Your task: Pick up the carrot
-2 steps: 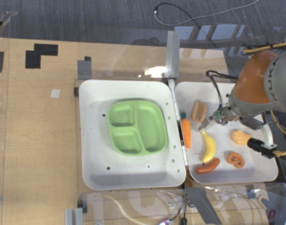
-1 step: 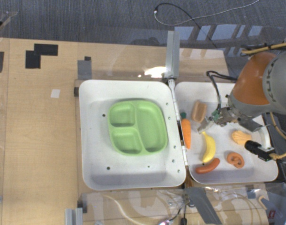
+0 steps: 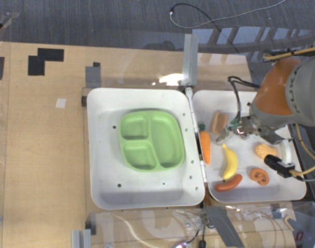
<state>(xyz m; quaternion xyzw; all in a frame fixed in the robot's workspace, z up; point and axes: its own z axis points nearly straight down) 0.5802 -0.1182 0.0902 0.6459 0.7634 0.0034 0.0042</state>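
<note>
The orange carrot (image 3: 204,146) with a small green top lies lengthwise along the left wall of the right bin (image 3: 297,192), its top pointing to the far side. My gripper (image 3: 233,129) hangs over the middle of the right bin, to the right of the carrot and apart from it. It sits just beside a tan block (image 3: 218,122). The grey arm with its orange band (image 3: 273,91) reaches in from the right above it.
A yellow banana (image 3: 230,161), a red sausage (image 3: 228,183), a brown pretzel (image 3: 259,175) and an orange pastry (image 3: 264,150) lie in the right bin. A green three-compartment plate (image 3: 150,140) sits in the left bin (image 3: 103,190). A metal divider post (image 3: 190,61) stands between the bins.
</note>
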